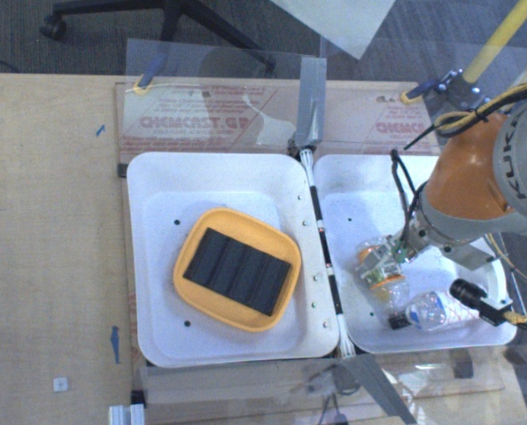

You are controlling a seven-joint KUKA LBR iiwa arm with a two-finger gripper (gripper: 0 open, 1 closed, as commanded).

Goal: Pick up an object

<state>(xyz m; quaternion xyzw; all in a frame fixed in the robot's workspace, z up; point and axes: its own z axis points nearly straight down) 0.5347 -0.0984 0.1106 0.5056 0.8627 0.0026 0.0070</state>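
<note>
two-finger gripper (pixel 389 257) low in right white bin (pixel 334 204), directly over small orange-green crumpled object (pixel 375 268); finger state unclear, cannot tell

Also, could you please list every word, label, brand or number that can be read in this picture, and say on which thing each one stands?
"KU": large dark letters on the grey arm, cut off at the picture's edge.
Red print on the clear sheet behind the left bin: too blurred to read with certainty.
Red print on the clear sheet behind the right bin: also blurred and partly hidden.
</note>
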